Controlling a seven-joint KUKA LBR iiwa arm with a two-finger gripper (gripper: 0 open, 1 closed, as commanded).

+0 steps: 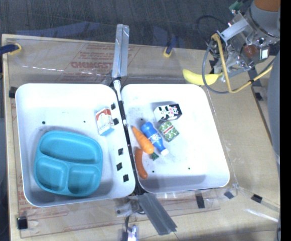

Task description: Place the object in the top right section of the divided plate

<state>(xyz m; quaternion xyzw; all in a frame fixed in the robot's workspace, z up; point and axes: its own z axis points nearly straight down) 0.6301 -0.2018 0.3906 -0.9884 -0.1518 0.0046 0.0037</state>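
Claw [231,64] hangs at two o'clock beyond the right bin [213,134], a yellow banana [198,77] apparently between its fingers. Judging by that, pickup looks done; the carry to the blue divided plate [67,162], at eight o'clock in the left bin [30,99], remains.

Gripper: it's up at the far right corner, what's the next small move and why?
Probably carry the gripper left, toward the divided plate in the left bin. A yellow banana hangs at it above the right bin's far rim, though the grip itself is unclear.
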